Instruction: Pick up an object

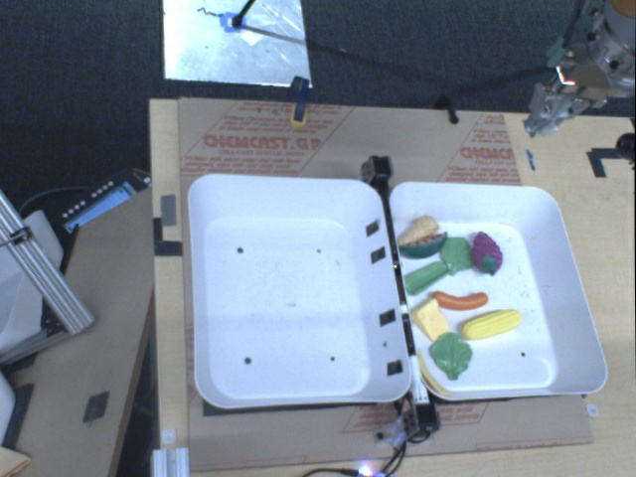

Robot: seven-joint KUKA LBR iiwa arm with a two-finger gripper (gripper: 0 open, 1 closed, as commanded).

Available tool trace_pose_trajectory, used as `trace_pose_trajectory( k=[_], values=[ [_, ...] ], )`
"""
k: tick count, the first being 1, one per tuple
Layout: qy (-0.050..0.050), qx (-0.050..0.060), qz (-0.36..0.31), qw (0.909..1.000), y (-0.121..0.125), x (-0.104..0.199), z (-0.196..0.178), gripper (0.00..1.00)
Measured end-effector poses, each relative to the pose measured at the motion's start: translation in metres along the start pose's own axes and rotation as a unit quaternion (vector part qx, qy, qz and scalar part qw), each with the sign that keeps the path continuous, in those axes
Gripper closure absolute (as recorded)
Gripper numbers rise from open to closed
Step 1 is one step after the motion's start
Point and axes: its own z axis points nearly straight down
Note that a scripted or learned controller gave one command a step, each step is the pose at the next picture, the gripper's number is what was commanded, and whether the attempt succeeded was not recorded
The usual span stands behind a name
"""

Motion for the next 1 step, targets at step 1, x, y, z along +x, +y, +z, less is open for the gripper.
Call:
trace_pose_trajectory(
  k=[1],
  values=[
    [0.000,0.000,0.000,1.0000,0.0001,-0.0064,-0.0177,1.00]
  ],
)
